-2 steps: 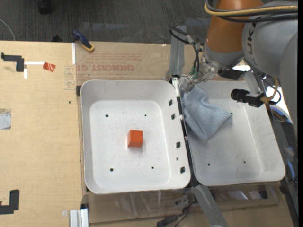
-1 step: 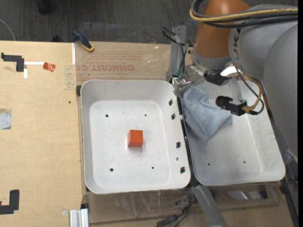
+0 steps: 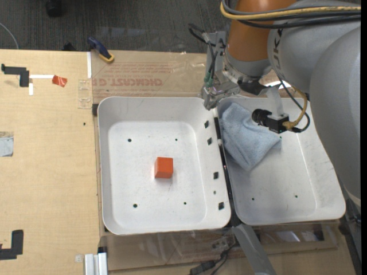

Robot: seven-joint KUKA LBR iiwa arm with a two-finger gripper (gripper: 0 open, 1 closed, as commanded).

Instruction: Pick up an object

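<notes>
An orange block [image 3: 164,168] sits alone near the middle of the left bin [image 3: 114,211]. In the right bin [image 3: 298,205], a blue cloth [image 3: 243,139] lies crumpled against the dividing rim. The gripper [image 3: 213,93] hangs above the cloth's far corner; its opening cannot be judged.

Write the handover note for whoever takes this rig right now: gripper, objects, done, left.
Gripper: at the far end of the divide between the two bins, by the top corner of the blue cloth; nothing seen held.
Orange block: lying alone near the middle of the left bin.
Blue cloth: bunched in the right bin, against its left wall at the far end.
Done: no object lifted yet.
Left: grasp one object and raise it; the cloth is nearest.
</notes>
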